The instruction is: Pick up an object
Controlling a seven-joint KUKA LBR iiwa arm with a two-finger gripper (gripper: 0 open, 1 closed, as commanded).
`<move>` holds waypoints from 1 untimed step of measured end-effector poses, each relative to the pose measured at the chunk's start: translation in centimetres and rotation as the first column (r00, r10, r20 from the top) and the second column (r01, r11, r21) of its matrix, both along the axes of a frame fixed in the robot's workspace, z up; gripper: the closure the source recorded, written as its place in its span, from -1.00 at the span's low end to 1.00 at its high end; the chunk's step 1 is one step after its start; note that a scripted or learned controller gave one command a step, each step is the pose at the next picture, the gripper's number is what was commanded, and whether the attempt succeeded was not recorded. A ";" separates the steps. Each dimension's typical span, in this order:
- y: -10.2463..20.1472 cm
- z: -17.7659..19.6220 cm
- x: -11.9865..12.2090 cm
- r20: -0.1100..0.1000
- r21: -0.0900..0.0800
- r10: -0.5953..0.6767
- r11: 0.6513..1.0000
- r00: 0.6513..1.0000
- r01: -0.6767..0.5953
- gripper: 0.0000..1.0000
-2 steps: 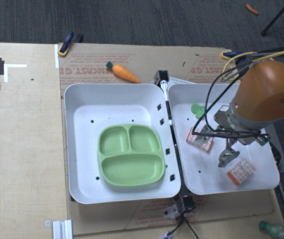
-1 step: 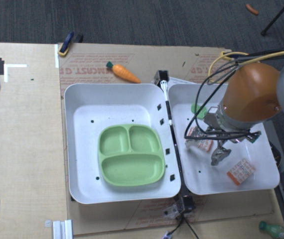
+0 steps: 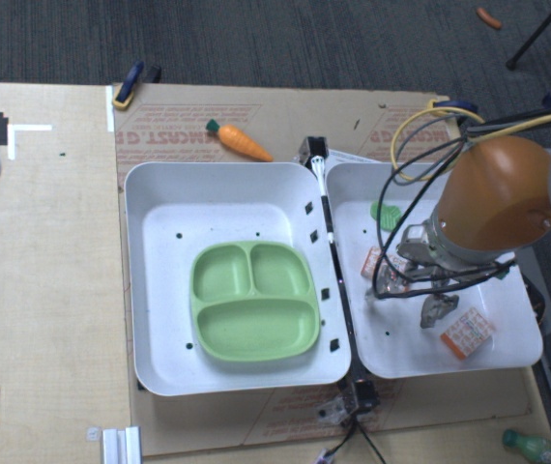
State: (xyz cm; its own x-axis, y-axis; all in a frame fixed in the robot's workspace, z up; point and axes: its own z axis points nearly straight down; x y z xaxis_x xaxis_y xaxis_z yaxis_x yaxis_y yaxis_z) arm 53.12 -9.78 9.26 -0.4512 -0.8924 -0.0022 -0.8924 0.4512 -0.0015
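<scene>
My gripper point(image 3: 439, 311) hangs low over the right bin point(image 3: 391, 351), under the orange band of the arm. Just to its lower right, a small white and orange box point(image 3: 468, 333) lies on the bin floor, close to the gripper tip. Whether the two touch I cannot tell. A red and white packet point(image 3: 371, 262) lies at the bin's left side, partly behind cables. A green object point(image 3: 386, 215) peeks out further back, mostly hidden by the arm.
The left bin point(image 3: 159, 211) holds a green divided plate point(image 3: 254, 301). A toy carrot point(image 3: 240, 140) lies on the cardboard behind the bins. Yellow and black cables loop from the arm over the right bin's back. A green bottle point(image 3: 536, 444) lies at the lower right.
</scene>
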 end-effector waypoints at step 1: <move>0.1 1.0 0.2 0.004 0.002 -0.004 1.000 1.000 0.004 1.00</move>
State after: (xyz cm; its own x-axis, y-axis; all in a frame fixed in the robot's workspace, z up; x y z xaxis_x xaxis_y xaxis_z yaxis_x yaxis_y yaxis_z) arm 53.27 -9.72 10.26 -0.4550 -0.8905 -0.0056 -0.8905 0.4550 -0.0044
